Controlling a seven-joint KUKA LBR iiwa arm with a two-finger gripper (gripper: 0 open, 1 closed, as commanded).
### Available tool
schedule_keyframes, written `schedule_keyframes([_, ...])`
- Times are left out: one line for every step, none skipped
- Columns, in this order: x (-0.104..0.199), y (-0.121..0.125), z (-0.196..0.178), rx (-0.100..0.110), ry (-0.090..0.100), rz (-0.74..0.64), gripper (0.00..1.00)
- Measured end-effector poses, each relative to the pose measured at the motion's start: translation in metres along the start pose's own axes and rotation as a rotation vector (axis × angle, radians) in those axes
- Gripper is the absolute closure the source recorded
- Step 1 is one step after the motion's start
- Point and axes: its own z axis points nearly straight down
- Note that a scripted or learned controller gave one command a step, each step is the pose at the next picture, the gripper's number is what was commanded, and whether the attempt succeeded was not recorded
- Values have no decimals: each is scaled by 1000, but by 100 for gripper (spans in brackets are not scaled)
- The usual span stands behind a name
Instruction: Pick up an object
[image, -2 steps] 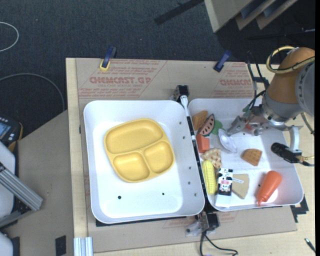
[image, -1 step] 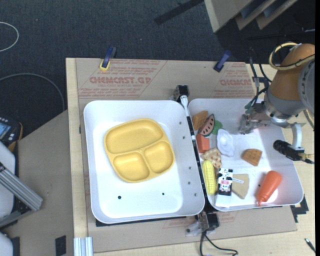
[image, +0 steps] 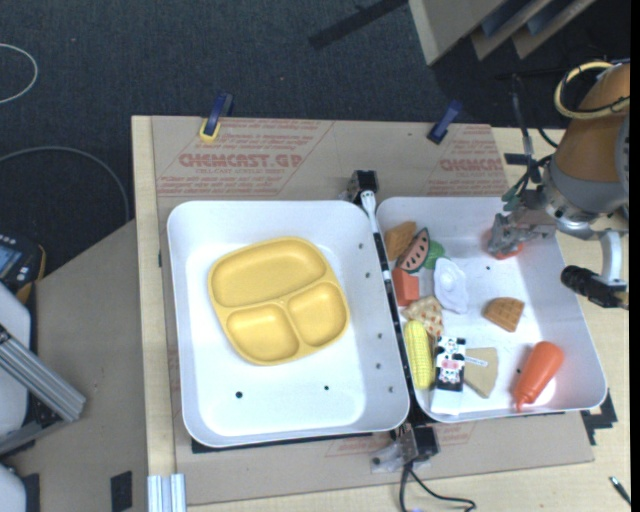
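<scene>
Arm (image: 590, 150): rounded housing, orange-tan upper segment, grey metallic band below it. Yellow cable loop (image: 585, 85) arcs over the top, thin dark cables run alongside. Black cylindrical part (image: 590, 283) sticks out at lower right. Pincer (image: 507, 238): small, grey metal with reddish tint, blurry, details unclear.

A cardboard-topped bench (image: 300, 150) bears two white bins: left bin (image: 190, 300) at nine o'clock, right bin (image: 570, 300) at three.
</scene>
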Motion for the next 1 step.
schedule_keyframes([0, 2, -65, -3, -1, -1, 100])
